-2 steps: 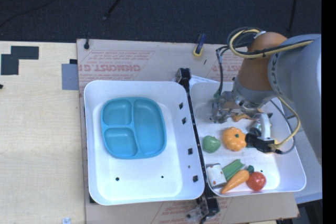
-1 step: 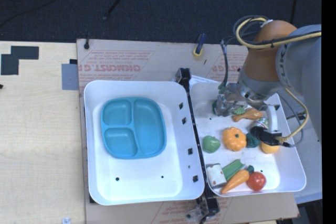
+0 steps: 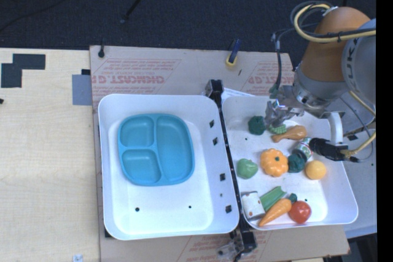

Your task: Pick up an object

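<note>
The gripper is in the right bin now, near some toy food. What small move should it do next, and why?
Probably a short descent to close on a piece. The gripper sits at the back of the right bin, just above a dark green toy and a chicken drumstick, with nothing visibly between its fingers.

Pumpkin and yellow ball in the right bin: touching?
Apart. The camera view shows the pumpkin and the yellow ball with a dark green item and white bin floor between them.
</note>
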`<state>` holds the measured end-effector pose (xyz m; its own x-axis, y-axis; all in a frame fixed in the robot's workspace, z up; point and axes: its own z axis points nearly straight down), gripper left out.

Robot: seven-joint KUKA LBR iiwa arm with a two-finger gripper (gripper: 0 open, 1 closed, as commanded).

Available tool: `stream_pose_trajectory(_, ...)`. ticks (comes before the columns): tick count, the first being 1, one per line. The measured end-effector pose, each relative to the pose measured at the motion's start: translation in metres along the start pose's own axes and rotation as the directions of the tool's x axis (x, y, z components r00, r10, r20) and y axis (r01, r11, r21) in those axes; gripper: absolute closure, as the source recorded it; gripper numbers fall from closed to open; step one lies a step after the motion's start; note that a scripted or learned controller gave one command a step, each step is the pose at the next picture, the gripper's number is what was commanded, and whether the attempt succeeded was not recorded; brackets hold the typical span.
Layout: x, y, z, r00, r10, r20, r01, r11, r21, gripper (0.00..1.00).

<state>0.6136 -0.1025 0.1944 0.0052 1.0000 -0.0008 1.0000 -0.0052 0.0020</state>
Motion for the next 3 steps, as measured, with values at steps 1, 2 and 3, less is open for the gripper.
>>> stream_pose_trajectory(1,-0.001,0.001,-0.035,1.0,-0.005,-0.001,0.005,1.0,0.001,1.0)
stream_pose_trajectory(2,0.043,-0.033,-0.039,1.0,-0.008,-0.003,0.008,1.0,0.007,1.0)
stream_pose_trajectory(3,0.089,-0.061,-0.046,1.0,-0.009,-0.003,0.009,1.0,0.008,1.0)
